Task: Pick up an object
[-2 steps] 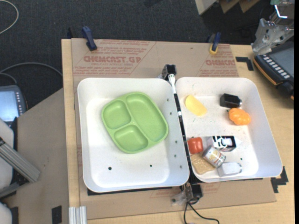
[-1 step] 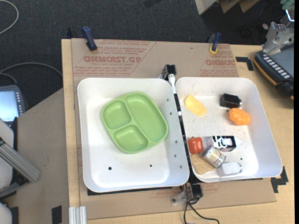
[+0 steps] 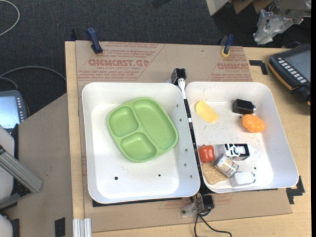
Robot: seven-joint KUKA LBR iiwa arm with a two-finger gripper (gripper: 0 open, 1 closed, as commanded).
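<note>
The left bin [image 3: 94, 132] carries just a green divided tray [image 3: 142, 129], lying flat and central, while the loose candidates crowd the right bin [image 3: 276, 132]: a yellow piece [image 3: 207, 111], a black block [image 3: 243, 106], an orange item [image 3: 253, 123], and near the front wall a red piece [image 3: 206, 153], a small can [image 3: 226, 166] and a tan slab [image 3: 213, 174] touching. Whether the tool is released or clenched I cannot tell; the isolated yellow piece looks easiest to take
</note>
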